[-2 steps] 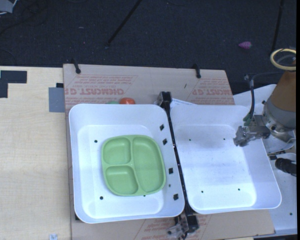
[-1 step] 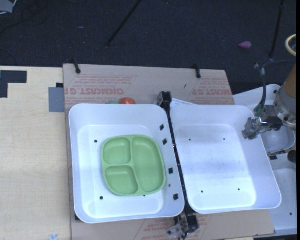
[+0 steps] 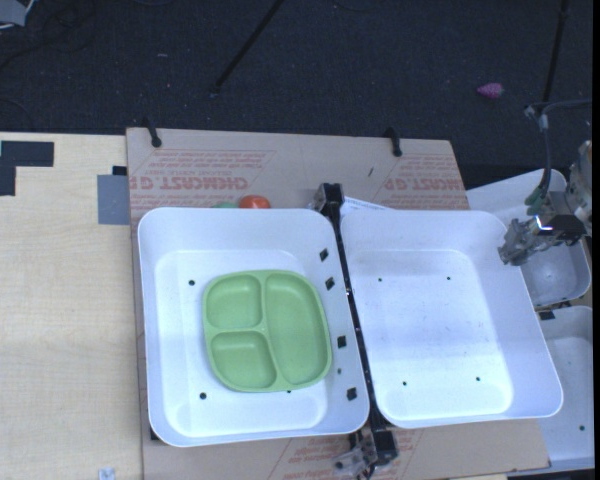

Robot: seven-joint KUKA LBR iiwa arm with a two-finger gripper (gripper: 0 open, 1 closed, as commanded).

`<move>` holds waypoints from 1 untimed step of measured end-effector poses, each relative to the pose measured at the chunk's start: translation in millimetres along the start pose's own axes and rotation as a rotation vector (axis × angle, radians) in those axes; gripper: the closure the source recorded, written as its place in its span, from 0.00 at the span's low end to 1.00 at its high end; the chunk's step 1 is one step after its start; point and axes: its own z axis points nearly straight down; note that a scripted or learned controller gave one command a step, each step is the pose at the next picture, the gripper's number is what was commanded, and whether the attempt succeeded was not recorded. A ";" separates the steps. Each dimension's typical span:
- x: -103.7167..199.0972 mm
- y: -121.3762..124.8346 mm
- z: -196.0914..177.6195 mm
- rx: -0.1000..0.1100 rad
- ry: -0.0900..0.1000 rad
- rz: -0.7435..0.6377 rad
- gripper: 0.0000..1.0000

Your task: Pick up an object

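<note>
A green plate (image 3: 268,330), divided into three compartments, lies flat on the floor of the left bin (image 3: 170,238), slightly turned so its long side runs at a slant. It sits near the middle of that bin, closer to the divider (image 3: 345,308) that separates it from the right bin (image 3: 500,268) than to the far left wall. It touches no wall, so there is room around its rim on every side.

The gripper (image 3: 525,240) hangs at the right edge of the right bin, well apart from the plate, low against the bin's rim. Whether the jaws are spread or closed cannot be told; that part is small and blurred against the white rim.

The plate looks like moulded plastic: probably light, stiff and not fragile, with a smooth surface likely to slip under a weak pinch. Lying flat, it offers little height to close on from above. The best hold would seem to be the raised outer rim, with one jaw inside a compartment and the other outside, or one of the ridges between compartments, which stand up as thin walls. A pinch at the rim may tilt the plate as it lifts, since the weight hangs to one side
</note>
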 end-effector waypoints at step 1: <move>59.7 11.6 3.8 0.005 0.003 -0.004 1.00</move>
